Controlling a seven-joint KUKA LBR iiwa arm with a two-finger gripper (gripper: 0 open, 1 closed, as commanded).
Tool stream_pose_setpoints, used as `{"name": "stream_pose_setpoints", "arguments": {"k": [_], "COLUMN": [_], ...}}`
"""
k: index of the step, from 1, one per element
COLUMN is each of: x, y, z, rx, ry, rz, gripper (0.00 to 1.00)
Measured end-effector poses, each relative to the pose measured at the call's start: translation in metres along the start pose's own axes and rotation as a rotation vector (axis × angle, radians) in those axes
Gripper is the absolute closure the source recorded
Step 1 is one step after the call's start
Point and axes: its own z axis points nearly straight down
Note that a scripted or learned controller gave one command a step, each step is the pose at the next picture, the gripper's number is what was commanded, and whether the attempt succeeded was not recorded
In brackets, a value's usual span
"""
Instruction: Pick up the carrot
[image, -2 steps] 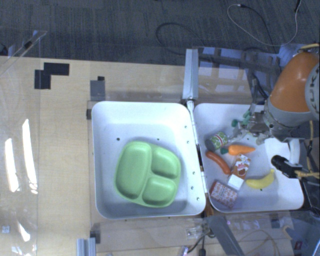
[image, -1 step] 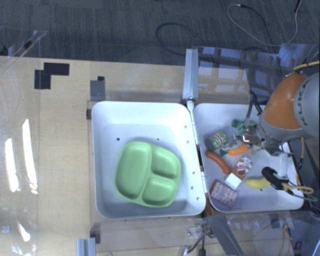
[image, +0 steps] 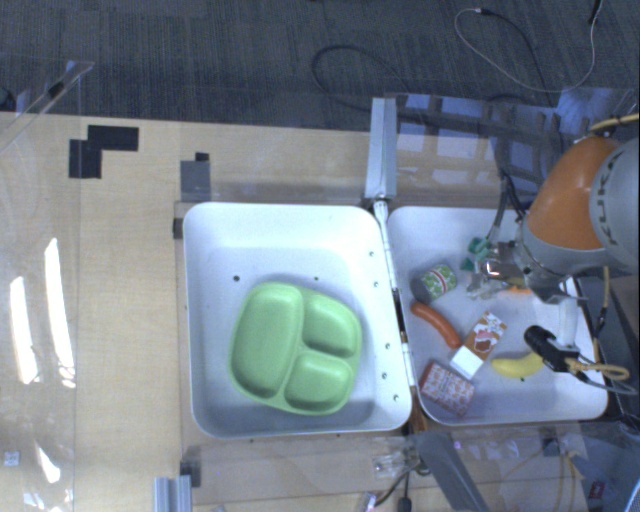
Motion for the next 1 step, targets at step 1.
{"name": "stream_pose_setpoints", "arguments": {"k": [1], "x": [-0.0564], "y": [-0.0537], "z": [-0.1268], "rx": [0.03], "ry": [-0.004], "rz": [-0.155], "gripper": [1.0]}}
